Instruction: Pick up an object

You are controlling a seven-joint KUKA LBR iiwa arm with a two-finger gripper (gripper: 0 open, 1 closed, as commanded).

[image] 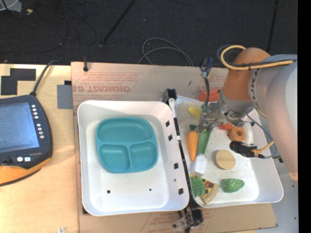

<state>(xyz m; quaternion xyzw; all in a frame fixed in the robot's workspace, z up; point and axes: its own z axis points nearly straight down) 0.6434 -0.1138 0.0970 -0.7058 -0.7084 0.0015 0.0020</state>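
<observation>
The arm point(279, 89) is a thick, smooth, pale grey tube with a rounded orange band point(239, 79) above the wrist. A yellow cable point(228, 52) loops by the band, and thin black cables point(260, 113) trail along the dark metal gripper point(206, 119).

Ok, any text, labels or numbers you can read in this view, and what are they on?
Red print on the cardboard sheet behind the bins: upside down and too blurred to read for sure.
Screen of the teach pendant: lines of text, too small to read.
Fainter red print on the cardboard's front edge: unreadable.
</observation>
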